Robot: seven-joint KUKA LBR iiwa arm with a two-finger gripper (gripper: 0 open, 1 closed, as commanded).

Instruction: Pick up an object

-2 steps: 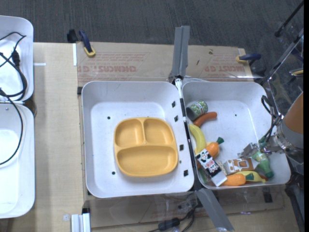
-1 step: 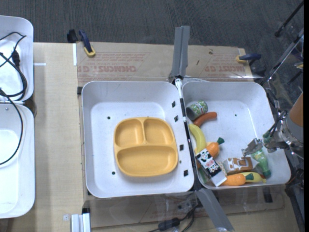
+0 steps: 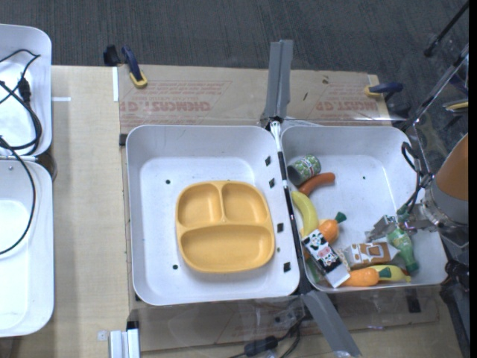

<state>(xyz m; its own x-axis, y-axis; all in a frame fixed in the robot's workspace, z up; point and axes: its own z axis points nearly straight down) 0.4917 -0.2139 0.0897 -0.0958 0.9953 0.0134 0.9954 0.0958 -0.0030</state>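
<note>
1. The gripper (image 3: 389, 227) is seen low in the right bin (image 3: 350, 146); whether it is apart or together cannot be told.
2. A green bottle (image 3: 403, 246) lies just beside it.
3. A yellow plate (image 3: 224, 225) sits in the left bin (image 3: 149, 200).

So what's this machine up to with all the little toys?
A robot arm reaches in from the right, its gripper low in the right-hand bin, among toy food: a banana, a carrot, a sausage, small cartons and a green bottle. It is meant to pick one up, but nothing is visibly held. The left bin holds a yellow divided plate.
</note>
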